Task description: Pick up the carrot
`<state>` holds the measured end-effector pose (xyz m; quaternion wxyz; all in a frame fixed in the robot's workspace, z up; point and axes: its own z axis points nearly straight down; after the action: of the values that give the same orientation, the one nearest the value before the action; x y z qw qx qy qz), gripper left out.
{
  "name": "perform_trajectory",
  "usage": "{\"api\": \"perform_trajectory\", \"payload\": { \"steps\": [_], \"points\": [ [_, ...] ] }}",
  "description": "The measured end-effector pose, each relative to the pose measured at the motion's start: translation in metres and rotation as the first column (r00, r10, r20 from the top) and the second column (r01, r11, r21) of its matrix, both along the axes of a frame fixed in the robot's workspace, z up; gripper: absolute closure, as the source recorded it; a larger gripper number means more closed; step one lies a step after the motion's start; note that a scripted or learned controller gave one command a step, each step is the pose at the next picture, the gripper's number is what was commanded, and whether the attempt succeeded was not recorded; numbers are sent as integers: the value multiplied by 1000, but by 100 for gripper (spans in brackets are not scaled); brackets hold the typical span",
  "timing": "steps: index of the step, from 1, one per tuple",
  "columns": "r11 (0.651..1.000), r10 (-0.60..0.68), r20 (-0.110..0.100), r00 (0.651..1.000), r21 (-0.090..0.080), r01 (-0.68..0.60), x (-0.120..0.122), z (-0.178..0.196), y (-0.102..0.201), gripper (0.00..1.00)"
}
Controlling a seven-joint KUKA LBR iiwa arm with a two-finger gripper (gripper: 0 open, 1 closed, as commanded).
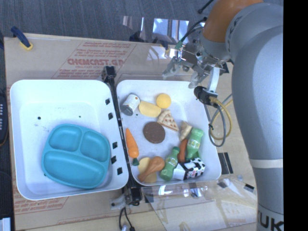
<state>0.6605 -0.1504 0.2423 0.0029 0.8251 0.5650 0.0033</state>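
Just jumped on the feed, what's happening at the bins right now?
The KUKA arm's end effector sits above the far rim of the right bin, with nothing visibly held. The carrot lies against that bin's left wall, apart from the arm, beside toy food such as a brown cookie and a green bottle. The left bin holds a blue divided tray.

one fixed camera looks down at a slant on the two shallow white plastic bins (29, 93), below-left of the claw (185, 71).
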Motion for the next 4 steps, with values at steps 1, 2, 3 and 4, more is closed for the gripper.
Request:
{"api": "perform_trajectory", "payload": {
  "steps": [1,2,3,4],
  "points": [
    [998,-68,-15,998,2,68,-24,-151,-11,0],
    [973,231,-6,973,-4,-231,-136,84,17,0],
    [986,169,-19,985,3,-169,-185,57,82,0],
    [949,316,-22,948,5,-316,-186,-36,144,0]
  ]
}}
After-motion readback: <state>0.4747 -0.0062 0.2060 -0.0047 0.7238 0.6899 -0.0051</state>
